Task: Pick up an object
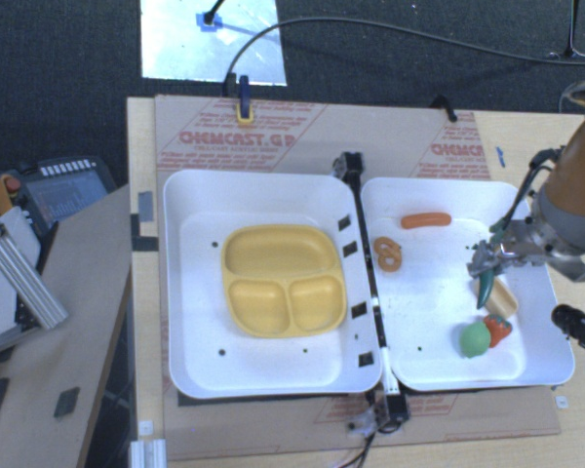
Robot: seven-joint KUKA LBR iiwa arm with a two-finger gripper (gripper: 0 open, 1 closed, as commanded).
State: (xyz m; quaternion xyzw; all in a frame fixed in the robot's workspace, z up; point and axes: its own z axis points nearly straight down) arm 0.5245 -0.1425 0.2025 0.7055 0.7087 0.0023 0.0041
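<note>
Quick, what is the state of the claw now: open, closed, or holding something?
Claw: it cannot be told whether it is open or closed. It hangs in the right bin, just above a tan block; nothing is visibly held.

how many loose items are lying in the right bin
5, though the arm may hide more. A hot dog lies near the back, a pretzel near the divider; a green ball, a red piece and a tan block cluster front right, under the pincer.

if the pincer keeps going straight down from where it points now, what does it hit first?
Most likely the tan block lying right under the pincer in the right bin. The green ball and red piece sit just beyond. Depth is unclear from this slanted view.
</note>
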